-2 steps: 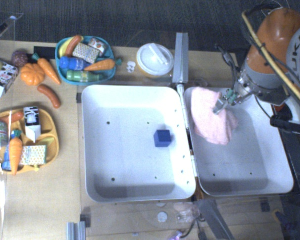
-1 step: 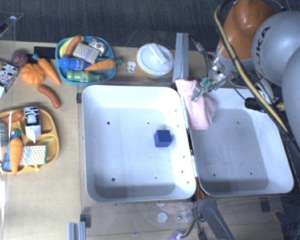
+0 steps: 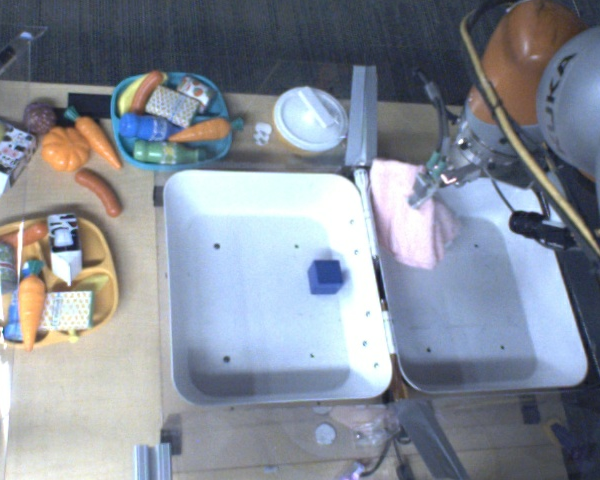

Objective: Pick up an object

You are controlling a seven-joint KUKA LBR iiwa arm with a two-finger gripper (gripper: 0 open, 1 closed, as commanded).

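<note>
The grey arm's two-finger gripper (image 3: 427,188) hangs at the right white bin's (image 3: 500,368) eleven o'clock corner, its fingers pinched shut on a soft pink cloth (image 3: 408,223). A small blue cube (image 3: 326,276) sits mid-left bin (image 3: 230,368).

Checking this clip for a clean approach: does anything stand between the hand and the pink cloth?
Nothing visible does. The hand is already at the upper edge of the pink cloth, which hangs over the right white bin.
</note>
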